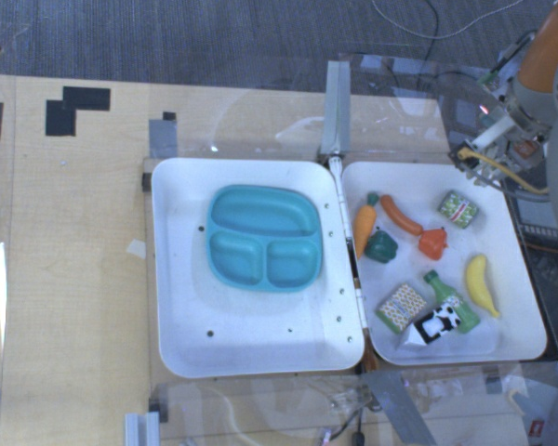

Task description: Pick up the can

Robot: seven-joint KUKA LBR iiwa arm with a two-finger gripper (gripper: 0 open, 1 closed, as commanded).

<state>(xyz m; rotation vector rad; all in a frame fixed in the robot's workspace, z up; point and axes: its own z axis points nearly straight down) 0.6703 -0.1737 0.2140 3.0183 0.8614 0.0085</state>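
A pale wood bench carried two shallow white bins under a clear plastic guard. The can (458,210), a short green-and-white patterned cylinder, lay on its side at 2 o'clock in the right bin (530,342). The gripper (474,160) hovered over the rim at 1 o'clock from the can, apart from it. Its opening state could not be determined.

Risks, as judged:
- The can's curved wall could roll away under off-centre contact.
- The bin wall close by could obstruct the descent.
- The red toy (433,242), at 7 o'clock from the can, could be seized instead.

The left bin held a smooth blue divided tray (264,238).
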